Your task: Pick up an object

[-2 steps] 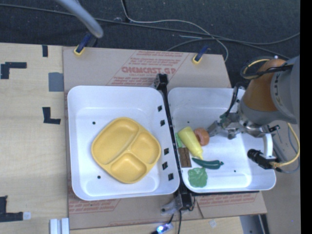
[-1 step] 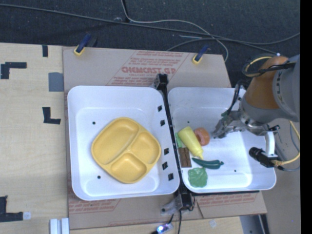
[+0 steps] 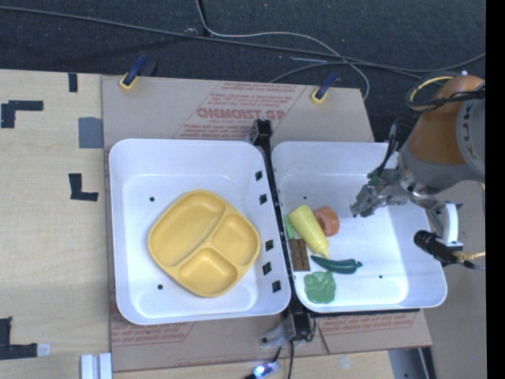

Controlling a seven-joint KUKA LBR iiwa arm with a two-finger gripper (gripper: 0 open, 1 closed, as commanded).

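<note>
So the gripper [image 3: 365, 204] is hanging over the right bin [image 3: 410, 290], a bit right of the toy food, and honestly I can't tell if the jaws are apart or together, they're just a small dark blur from this angle. Nothing visibly in them. Just left of it sits a reddish round piece [image 3: 328, 220], touching a yellow corn-looking thing [image 3: 307, 229]. Nearer along the divider: a brown block [image 3: 299, 254], a dark green pepper [image 3: 337, 264], and a light green leafy lump [image 3: 319, 287]. Left bin [image 3: 126, 290] has a yellow divided plate [image 3: 204, 242].
</note>
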